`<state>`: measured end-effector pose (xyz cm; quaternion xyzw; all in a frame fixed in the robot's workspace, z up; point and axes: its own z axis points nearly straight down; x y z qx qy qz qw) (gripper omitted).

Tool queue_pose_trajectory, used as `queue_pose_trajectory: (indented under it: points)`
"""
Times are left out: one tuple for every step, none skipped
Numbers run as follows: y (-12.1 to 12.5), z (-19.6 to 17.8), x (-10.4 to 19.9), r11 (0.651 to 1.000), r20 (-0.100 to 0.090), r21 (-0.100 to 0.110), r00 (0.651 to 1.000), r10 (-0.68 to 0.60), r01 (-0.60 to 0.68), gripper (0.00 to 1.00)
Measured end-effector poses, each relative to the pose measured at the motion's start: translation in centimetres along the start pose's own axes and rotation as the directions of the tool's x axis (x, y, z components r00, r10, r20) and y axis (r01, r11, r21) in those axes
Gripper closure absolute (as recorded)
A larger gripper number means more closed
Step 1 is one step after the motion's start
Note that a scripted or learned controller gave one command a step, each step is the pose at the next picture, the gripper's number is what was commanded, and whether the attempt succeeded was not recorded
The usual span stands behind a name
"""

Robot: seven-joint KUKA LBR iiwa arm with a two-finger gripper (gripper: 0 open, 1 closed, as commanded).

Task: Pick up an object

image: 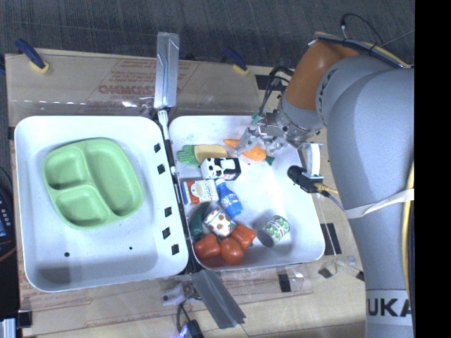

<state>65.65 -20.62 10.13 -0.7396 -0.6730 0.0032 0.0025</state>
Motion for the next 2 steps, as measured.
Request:
queue_pose_trajectory:
  points:
    - [-0.2, -11.8, 3.1, 1.0, -0.001, -0.011, 1.0, -0.018, 0.018, 1.0]
    - [-0.1, -9.3, 1.0, 0.993, -0.002, -0.003, 0.993, -0.121, 0.121, 1.0]
